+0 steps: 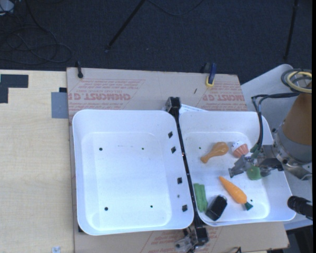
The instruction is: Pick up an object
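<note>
The right bin (263,124) holds several small objects. A tan drumstick-shaped toy (215,152) lies near its middle, with a pink-orange piece (240,149) just to its right. An orange carrot (234,190) lies toward the front. A green strip (200,196) and a black block (217,207) rest at the front left corner. My gripper (242,167) is low in the bin's right half, between the pink-orange piece and the carrot. A small green round object (253,173) sits right against the gripper's body. The gripper's grey parts partly hide it.
The left bin (81,157) stands beside the right one, and a black divider (180,162) runs between them. The arm (300,125) comes in over the right bin's right rim. Cardboard (121,91) lies under both bins.
</note>
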Tool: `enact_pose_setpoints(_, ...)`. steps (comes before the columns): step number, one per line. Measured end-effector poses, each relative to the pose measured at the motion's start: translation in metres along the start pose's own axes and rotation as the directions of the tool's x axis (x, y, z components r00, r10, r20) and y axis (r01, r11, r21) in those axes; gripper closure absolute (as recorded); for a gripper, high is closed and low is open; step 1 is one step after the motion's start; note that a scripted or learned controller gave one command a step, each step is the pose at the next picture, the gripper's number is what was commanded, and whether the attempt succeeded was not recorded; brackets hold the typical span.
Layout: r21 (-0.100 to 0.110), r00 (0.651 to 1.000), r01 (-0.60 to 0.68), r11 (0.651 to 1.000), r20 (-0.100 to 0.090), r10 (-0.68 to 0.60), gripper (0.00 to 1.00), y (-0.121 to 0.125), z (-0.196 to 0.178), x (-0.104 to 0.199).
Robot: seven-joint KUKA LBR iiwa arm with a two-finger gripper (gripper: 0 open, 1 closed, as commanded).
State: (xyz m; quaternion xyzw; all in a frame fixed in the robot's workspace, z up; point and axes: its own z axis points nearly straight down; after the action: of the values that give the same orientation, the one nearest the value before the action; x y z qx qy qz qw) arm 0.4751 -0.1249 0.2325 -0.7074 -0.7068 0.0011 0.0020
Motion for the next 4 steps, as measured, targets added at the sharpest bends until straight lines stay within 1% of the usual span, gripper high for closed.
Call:
enact_pose_setpoints(1,0.005,1.000,0.002,1.000,-0.002,-0.002,0.00,0.026,0.126,0.009)
enact_pose_setpoints(2,-0.011,1.000,-0.003,1.000,0.011,0.003,0.00,0.026,0.143,0.037)
enact_pose_setpoints(3,-0.015,1.000,0.009,1.000,-0.001,-0.009,0.00,0.082,0.038,0.108)
enact_pose_setpoints(4,0.003,1.000,0.002,1.000,0.000,-0.002,1.00,0.077,0.036,0.103)
